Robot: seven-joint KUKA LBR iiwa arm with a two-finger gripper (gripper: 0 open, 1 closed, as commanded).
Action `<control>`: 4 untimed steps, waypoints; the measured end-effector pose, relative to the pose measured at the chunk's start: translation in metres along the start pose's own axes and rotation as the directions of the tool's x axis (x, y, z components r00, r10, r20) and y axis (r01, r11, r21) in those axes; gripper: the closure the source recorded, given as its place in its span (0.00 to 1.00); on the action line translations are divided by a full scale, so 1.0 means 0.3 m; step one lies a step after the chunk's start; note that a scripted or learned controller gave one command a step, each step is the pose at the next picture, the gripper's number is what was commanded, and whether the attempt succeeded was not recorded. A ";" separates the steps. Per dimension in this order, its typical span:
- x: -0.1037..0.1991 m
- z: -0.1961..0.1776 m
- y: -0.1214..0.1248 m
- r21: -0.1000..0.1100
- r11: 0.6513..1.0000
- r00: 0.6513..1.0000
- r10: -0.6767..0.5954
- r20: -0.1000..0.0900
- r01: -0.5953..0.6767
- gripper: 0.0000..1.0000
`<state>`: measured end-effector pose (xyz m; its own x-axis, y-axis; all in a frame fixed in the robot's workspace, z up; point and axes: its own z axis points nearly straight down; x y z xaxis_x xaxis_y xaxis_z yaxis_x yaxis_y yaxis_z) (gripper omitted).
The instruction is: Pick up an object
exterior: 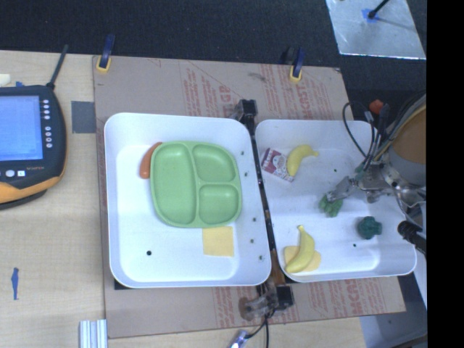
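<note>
Gripper [335, 196] over green broccoli [330, 206]

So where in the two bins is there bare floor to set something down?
Left bin: bare floor left of the green tray and along the front beside the yellow square. Right bin: open middle between the two bananas. It is crowded near the gripper, broccoli and dark green toy.
</note>
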<state>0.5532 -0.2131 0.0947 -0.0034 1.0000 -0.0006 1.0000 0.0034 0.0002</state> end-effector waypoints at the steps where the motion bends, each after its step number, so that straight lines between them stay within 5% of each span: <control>1: 0.179 -0.260 0.115 0.001 1.000 1.000 -0.001 -0.001 0.001 0.00; 2: 0.222 0.013 0.003 0.006 1.000 1.000 -0.002 -0.001 0.002 0.00; 3: 0.218 -0.023 0.005 0.006 1.000 1.000 -0.004 0.000 0.004 1.00; 4: 0.508 -0.360 -0.060 0.003 1.000 1.000 -0.002 -0.002 0.002 1.00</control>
